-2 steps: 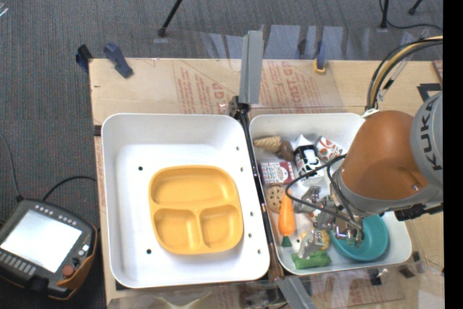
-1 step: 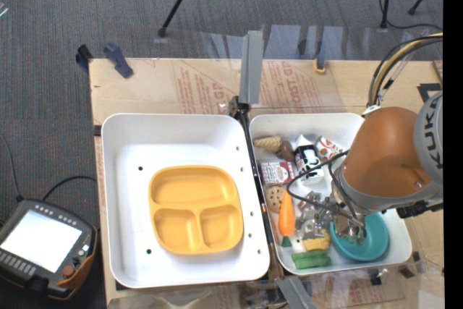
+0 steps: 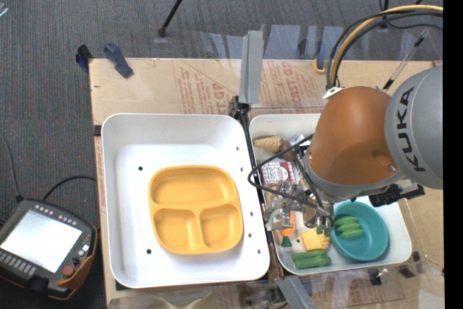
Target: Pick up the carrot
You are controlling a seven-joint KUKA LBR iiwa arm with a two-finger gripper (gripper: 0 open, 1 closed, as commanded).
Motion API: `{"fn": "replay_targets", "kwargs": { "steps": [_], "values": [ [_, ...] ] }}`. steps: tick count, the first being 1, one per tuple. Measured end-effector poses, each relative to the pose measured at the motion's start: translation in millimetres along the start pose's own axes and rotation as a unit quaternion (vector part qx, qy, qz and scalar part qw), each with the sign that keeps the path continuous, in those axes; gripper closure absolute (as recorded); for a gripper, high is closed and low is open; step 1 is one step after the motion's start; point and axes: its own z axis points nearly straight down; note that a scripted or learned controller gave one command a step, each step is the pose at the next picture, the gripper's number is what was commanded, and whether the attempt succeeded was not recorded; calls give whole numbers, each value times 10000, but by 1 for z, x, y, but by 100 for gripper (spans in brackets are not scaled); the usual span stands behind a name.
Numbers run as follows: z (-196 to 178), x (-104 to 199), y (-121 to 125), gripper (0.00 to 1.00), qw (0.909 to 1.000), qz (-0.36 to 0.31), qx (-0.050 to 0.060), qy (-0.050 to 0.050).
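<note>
In the right bin (image 3: 405, 246), at its near wall, lies a green vegetable piece (image 3: 311, 261). Just behind it sit a yellow block (image 3: 315, 239) and a small orange piece, seemingly the carrot (image 3: 287, 234), with the teal bowl (image 3: 365, 234) to the right of them holding green pods (image 3: 348, 227). The carrot lies loose on the bin floor, so by my reading the pick is not yet made: closing on it and lifting are both left. The gripper (image 3: 302, 212) hangs just above and behind the carrot, tangled in cables; whether it is wide or narrow I cannot tell. Further back in the bin are a printed packet (image 3: 275, 171), its writing too small to read, and a pale cone-like item (image 3: 267, 143). The arm (image 3: 376, 141) above reads "KUKA"; the cardboard (image 3: 181, 87) beyond bears reddish, illegible print. Left of the right bin, the left bin (image 3: 123, 155) holds a yellow divided tray (image 3: 195, 208)
</note>
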Motion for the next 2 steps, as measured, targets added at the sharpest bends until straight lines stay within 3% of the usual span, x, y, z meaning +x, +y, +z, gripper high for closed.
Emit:
{"fn": "replay_targets", "kwargs": {
  "steps": [1,2],
  "values": [
    [-7,0,-2,100,10000,9,18,28],
    [-7,-6,-36,100,9782,-2075,13,30]
  ]
}}
